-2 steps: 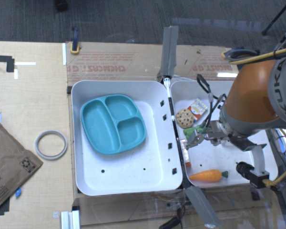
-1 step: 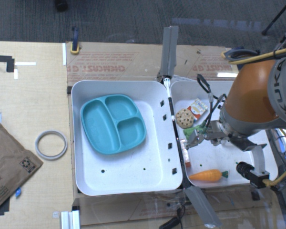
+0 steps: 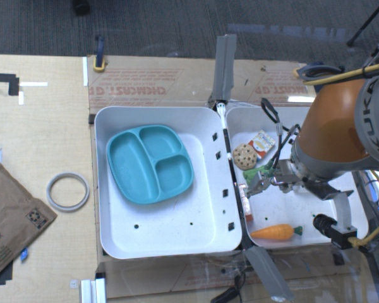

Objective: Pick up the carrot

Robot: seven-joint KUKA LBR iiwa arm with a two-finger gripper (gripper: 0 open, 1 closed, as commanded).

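The orange carrot (image 3: 275, 233) with its green stem end lies flat near the front wall of the right bin (image 3: 341, 232), pointing left. My gripper (image 3: 258, 183) hangs over the left-middle of that bin, beyond the carrot and a little to its left, apart from it. The grey and orange arm (image 3: 331, 131) covers the bin's right half.
A round cookie (image 3: 244, 156), a white and orange packet (image 3: 263, 144) and something green (image 3: 256, 169) lie by the gripper. A thin red and white object (image 3: 246, 204) lies along the bin's left wall. The left bin (image 3: 177, 232) holds a blue divided plate (image 3: 150, 163).
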